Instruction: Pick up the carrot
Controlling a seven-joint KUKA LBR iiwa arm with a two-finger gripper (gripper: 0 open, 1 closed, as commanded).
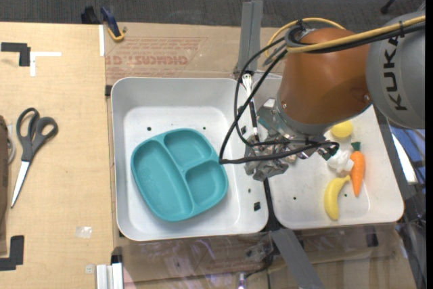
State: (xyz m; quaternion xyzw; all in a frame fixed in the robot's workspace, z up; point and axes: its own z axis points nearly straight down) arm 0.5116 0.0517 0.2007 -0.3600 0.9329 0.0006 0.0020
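Carrot (pixel 357 172) lying in right bin (pixel 379 210) beside banana (pixel 332 197), well right of gripper (pixel 265 166) at the bins' shared wall, teal plate (pixel 177 174) in left bin (pixel 122 145).

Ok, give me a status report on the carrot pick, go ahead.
Gripper low over the seam between bins, nothing seen held. Carrot lying in right bin, apart from gripper. Close by it: banana, white piece, lemon.
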